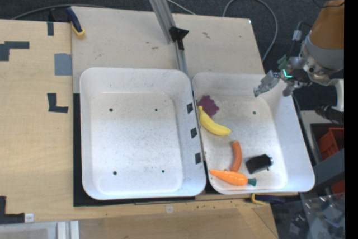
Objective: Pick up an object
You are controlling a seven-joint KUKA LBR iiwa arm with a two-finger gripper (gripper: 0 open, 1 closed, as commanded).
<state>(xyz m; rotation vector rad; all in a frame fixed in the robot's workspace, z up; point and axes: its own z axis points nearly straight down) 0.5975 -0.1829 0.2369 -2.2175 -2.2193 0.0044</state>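
Observation:
The right bin (pixel 279 120) holds several objects. A purple piece (pixel 208 103) lies near its left wall, with a yellow banana (pixel 213 123) just below it. Lower down are an orange sausage-shaped piece (pixel 236 155), a black block (pixel 259 163) and an orange carrot with a green tip (pixel 230 177). My gripper (pixel 275 87) hangs above the bin's upper right corner, well away from all of them. Its fingers (pixel 263 87) stand apart, open, with nothing between them.
The left bin (pixel 89 120) lies beside the right one, sharing a middle wall. A slanted metal pole (pixel 159 0) rises from the back of the bench. A cable (pixel 246 3) loops behind the right bin.

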